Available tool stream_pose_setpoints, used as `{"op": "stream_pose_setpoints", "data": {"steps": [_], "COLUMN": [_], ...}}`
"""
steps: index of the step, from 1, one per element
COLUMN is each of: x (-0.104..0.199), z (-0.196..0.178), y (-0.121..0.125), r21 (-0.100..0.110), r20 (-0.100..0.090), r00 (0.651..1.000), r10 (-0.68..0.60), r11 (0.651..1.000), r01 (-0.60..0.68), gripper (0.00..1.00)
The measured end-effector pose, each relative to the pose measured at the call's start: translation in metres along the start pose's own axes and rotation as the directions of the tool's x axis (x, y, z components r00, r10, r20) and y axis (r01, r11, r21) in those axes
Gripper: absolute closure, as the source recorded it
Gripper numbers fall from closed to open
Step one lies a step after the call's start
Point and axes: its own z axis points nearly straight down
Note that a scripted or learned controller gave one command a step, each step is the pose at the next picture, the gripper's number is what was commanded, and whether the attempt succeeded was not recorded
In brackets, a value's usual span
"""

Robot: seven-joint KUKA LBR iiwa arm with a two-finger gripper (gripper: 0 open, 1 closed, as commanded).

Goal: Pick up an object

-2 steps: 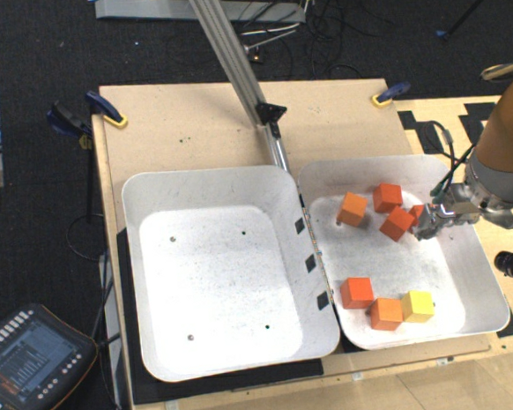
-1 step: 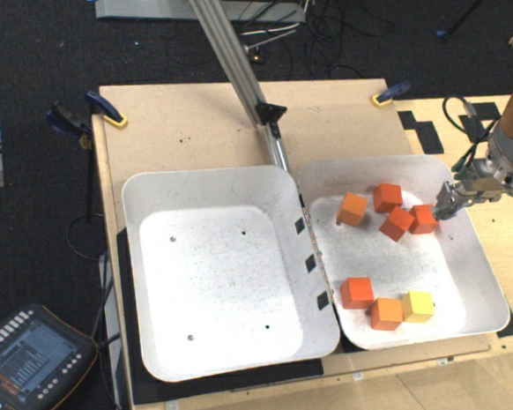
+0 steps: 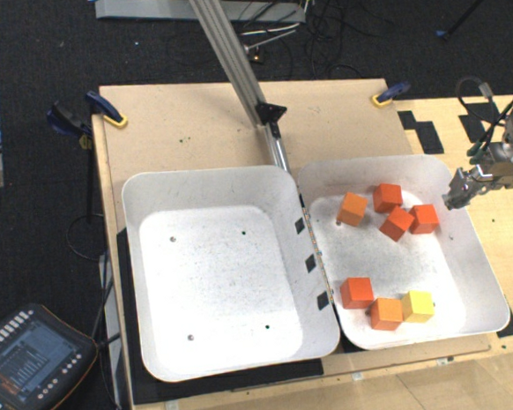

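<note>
Several small cubes lie in the right bin [image 3: 472,253]. At its back sit an orange cube [image 3: 352,209], a red cube [image 3: 387,197], another red cube [image 3: 397,224] and a red cube [image 3: 424,218]. Near the front are a red cube [image 3: 357,292], an orange cube [image 3: 386,312] and a yellow cube [image 3: 418,305]. My gripper [image 3: 458,195] hovers at the bin's right back rim, just right of the back cluster, with nothing visible between its fingers.
The left bin [image 3: 145,253] stands beside the right one. A metal pole [image 3: 237,64] slants from the top down to the gap between the bins. Clamps [image 3: 108,110] hold the board's back corners. A teach pendant [image 3: 26,364] lies at lower left.
</note>
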Motion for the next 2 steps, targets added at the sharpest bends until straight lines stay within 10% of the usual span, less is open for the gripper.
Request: {"op": "stream_pose_setpoints", "data": {"steps": [2], "x": [0.057], "z": [-0.001], "y": [0.012], "r21": [0.007], "r20": [-0.005], "r00": [1.000], "r10": [-0.006], "r11": [1.000], "r01": [0.006], "gripper": [1.00]}}
